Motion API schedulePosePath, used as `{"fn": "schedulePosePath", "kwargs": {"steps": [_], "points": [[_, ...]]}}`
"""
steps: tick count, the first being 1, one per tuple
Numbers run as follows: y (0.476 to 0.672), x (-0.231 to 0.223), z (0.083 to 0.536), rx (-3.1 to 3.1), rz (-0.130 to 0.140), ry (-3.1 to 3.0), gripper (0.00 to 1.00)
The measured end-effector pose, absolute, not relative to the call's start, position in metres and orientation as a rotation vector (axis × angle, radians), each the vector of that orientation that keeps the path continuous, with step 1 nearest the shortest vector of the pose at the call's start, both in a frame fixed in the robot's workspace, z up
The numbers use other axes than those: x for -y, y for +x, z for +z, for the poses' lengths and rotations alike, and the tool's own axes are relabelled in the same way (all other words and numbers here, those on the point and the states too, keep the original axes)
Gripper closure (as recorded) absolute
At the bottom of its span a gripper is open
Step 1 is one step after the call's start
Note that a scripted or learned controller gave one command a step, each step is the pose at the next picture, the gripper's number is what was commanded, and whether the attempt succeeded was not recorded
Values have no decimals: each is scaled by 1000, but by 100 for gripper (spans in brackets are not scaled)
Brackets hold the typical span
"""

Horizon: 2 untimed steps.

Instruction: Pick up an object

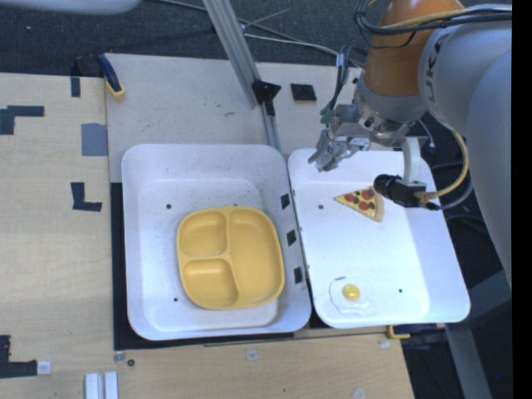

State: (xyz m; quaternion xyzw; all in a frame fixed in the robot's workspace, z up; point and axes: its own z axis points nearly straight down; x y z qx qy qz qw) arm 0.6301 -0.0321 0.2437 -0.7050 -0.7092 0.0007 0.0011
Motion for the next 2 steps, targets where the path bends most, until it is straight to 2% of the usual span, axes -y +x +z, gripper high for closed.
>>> {"fn": "schedulePosePath", "kwargs": {"steps": [2], "points": [[640, -85, 221, 2226, 3, -2215, 100]]}}
